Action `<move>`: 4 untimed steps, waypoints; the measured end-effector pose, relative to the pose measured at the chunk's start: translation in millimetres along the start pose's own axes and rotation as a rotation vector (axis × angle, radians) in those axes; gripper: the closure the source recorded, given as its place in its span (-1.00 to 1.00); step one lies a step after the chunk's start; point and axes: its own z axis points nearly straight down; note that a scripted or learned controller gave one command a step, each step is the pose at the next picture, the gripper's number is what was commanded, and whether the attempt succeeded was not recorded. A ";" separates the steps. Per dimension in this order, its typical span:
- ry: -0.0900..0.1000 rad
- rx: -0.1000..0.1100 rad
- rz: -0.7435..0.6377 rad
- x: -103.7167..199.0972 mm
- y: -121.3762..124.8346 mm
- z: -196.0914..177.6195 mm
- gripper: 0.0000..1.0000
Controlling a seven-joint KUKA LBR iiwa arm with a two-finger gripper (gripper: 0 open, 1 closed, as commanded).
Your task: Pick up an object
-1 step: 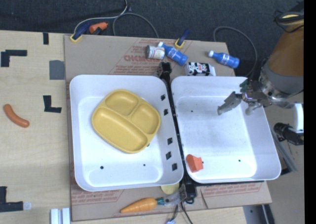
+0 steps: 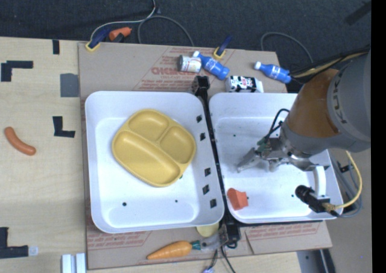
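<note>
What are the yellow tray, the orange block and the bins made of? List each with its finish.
Tray: likely moulded plastic, smooth with a dull sheen on its compartment ridges.
Block: probably plastic or foam, matte; too small to tell.
Bins: seemingly plastic, white, smooth, with rounded corners.

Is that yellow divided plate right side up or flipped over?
Right side up: the yellow plate lies flat in the left bin, its three hollow compartments facing upward.
</note>
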 end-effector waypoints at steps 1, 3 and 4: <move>-0.004 -0.016 -0.004 25.6 84.0 20.4 -1.00; -0.008 -0.012 -0.001 26.8 144.5 20.2 -1.00; -0.009 -0.014 0.009 -100.8 142.9 8.5 -1.00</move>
